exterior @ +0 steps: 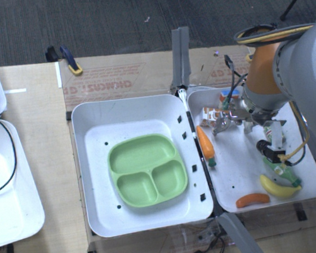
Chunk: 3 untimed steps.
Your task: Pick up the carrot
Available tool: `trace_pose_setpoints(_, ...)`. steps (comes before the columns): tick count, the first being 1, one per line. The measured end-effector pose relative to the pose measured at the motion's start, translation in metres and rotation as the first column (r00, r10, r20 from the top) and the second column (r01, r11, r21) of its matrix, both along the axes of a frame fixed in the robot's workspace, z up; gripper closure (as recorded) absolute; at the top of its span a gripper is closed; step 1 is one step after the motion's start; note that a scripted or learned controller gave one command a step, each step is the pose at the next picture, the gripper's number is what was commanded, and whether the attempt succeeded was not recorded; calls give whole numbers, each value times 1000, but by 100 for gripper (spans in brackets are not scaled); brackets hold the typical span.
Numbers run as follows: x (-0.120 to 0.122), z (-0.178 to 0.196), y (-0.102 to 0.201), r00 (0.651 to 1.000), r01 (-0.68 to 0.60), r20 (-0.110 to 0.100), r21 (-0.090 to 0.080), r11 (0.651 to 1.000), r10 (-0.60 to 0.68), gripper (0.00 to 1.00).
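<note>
Reaching in from the right, the grey arm [301, 61] with its orange band [262, 71] hangs over the back part of the right bin [233, 191]. Its gripper [217, 126] sits low above the bin floor, the metal fingers [221, 124] pointing toward the left wall; whether they are spread or closed cannot be told from this angle, and nothing is visibly caught between them.

The carrot [206, 143] lies on the floor of the right bin, close along its left wall, lengthwise from back to front with its green end toward the front. It is just beside the fingertips, to their left and a little nearer the front, and appears to lie free of them.

Elsewhere in the same bin, a banana [279, 187] rests near the front right corner, an orange-red sausage-shaped thing [252, 199] lies by the front edge, and a green item [285, 174] sits just behind the banana, partly under a black and yellow cable [288, 153] hanging from the arm. A small box with red and blue print [226, 96] stands near the back of the bin, partly hidden by the wrist.

The left bin [91, 136] holds a pale green divided plate [147, 169] with three compartments, set near its middle
</note>
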<state>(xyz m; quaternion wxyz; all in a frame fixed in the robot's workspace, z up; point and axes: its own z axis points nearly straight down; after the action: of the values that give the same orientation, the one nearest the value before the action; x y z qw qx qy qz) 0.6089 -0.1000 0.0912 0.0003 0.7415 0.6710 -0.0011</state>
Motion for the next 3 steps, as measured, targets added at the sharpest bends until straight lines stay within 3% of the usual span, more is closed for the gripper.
trace_pose_setpoints(1, -94, -1, 6, 991, 131, -2, 1, 991, -131, 0)
trace_pose_setpoints(2, -19, 0, 3, 989, -150, 0, 0, 989, 150, 0)
trace_pose_setpoints(3, -19, 9, 2, 988, -152, 0, -1, 988, 152, 100)
